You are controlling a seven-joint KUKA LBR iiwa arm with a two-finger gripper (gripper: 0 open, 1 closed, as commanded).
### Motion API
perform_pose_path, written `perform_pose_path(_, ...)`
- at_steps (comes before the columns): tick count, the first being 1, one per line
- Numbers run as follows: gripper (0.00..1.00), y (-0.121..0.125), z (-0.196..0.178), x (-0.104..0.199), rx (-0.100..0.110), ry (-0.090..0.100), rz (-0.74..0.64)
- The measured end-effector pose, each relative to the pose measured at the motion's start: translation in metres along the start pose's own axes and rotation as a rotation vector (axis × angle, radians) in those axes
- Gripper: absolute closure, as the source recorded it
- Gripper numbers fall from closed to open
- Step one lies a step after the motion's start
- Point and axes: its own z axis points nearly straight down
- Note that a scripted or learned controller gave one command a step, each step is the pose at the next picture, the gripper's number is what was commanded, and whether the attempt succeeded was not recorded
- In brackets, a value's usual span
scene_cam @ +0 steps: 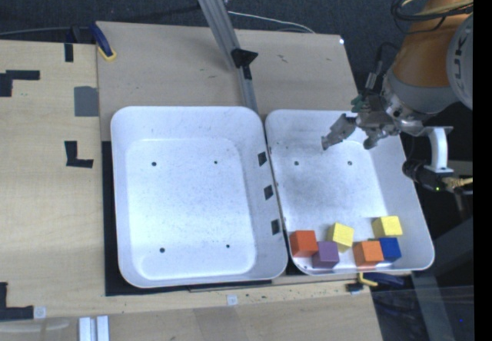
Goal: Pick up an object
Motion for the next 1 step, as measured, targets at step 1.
perform_pose_path(1,0.00,0.0919,0.1340,-0.0294,0.002,-0.002,0.000)
